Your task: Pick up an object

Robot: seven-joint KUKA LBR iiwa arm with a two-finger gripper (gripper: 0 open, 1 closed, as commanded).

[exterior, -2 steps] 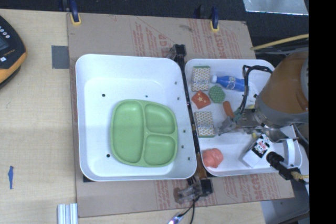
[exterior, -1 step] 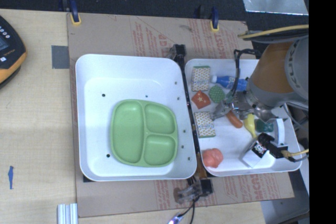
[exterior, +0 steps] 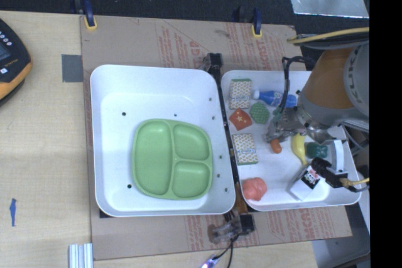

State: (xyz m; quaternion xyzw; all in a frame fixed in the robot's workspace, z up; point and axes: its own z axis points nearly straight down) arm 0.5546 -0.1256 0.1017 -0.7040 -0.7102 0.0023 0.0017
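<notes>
Camera view looks down on two white bins side by side; the left bin [exterior: 107, 135] holds a green divided tray [exterior: 171, 159] lying flat, with bare white floor all round it, widest along the far wall and the left wall; the right bin [exterior: 276, 201] is crowded. The arm [exterior: 336, 81] comes in from the right and covers that bin's far right corner, and part of it is cut off at the picture's edge; the gripper [exterior: 281, 127] is down among the objects, a dim tangle of metal, so whether it is spread or pinching anything cannot be told. Just beside it lie a small orange piece [exterior: 276, 147], a yellow object [exterior: 298, 149] partly hidden by the wrist, and a green round object [exterior: 259, 113]; a blue bottle [exterior: 269, 96] lies by the far wall, its right end hidden behind a cable. Along the left wall sit two patterned squares [exterior: 240, 94] [exterior: 245, 148] with a red block [exterior: 240, 119] between them; a pink lump [exterior: 254, 189] lies near the front edge, apart from a white box [exterior: 304, 182] with a black label; bare floor shows between those two.
</notes>
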